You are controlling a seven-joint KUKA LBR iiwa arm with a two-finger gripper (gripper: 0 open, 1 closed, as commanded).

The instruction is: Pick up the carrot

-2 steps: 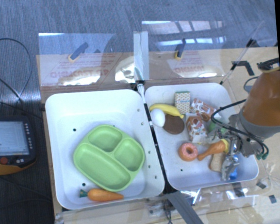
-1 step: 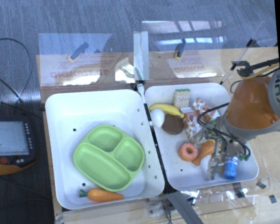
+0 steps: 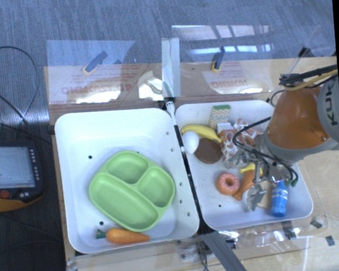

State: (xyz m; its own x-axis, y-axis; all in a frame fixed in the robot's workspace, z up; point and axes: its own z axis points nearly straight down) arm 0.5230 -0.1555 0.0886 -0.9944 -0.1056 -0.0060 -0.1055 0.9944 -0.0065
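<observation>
I see the worktop (image 3: pixel 331 165) with two white bins on it. The left bin (image 3: pixel 75 140) has a green plate (image 3: pixel 132 190) with three parts. The right bin (image 3: pixel 299 203) is full of toy food. My grey and orange arm (image 3: pixel 301 123) reaches over the right bin. My claw (image 3: pixel 255 196) hangs low there, near a pink donut (image 3: pixel 227 183) and a blue bottle (image 3: pixel 279 198). I cannot tell if the claw is apart or together. A yellow banana (image 3: pixel 200 131) lies near a white egg (image 3: pixel 190 141) and a brown cookie (image 3: pixel 207 151). The carrot (image 3: pixel 125 236) lies in the left bin, at its front edge, just beside the green plate, far from my claw
</observation>
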